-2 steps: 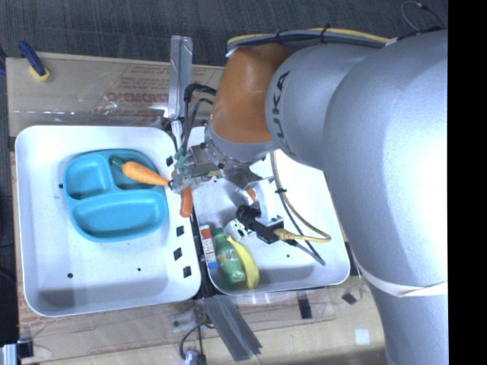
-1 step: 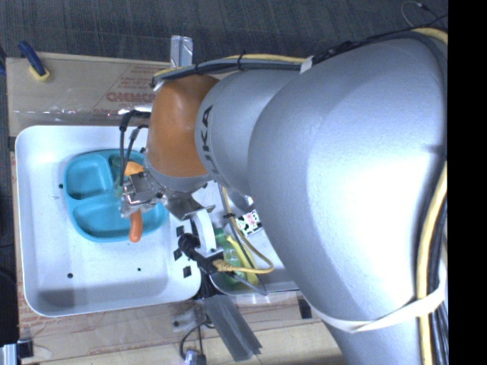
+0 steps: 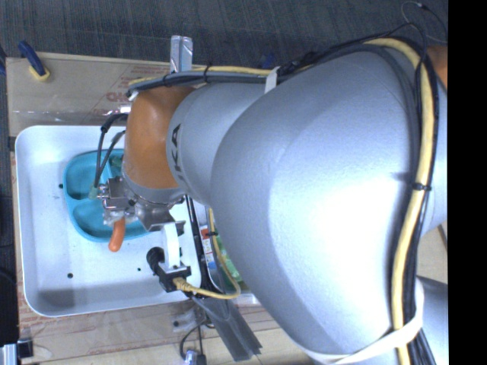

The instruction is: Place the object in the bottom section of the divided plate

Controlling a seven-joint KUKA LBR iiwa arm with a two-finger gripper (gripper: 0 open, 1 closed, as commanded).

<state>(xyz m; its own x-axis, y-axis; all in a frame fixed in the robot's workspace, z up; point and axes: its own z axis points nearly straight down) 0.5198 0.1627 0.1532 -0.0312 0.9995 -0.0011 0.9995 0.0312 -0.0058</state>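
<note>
A blue divided plate (image 3: 82, 179) lies in the left white bin (image 3: 46, 280), largely covered by the arm. My gripper (image 3: 116, 217) hangs over the plate's lower section, near its bottom rim. It is shut on a small orange carrot-like object (image 3: 116, 239). The object sticks out below the fingertips, and its free end reaches past the plate's rim over the bin floor. The plate's right side is hidden behind the wrist.
The grey arm with its orange band (image 3: 148, 143) fills the middle and right, hiding the right bin. Bare white bin floor lies left of and below the plate. A blue-and-yellow clip (image 3: 32, 59) sits on the bench's far left corner.
</note>
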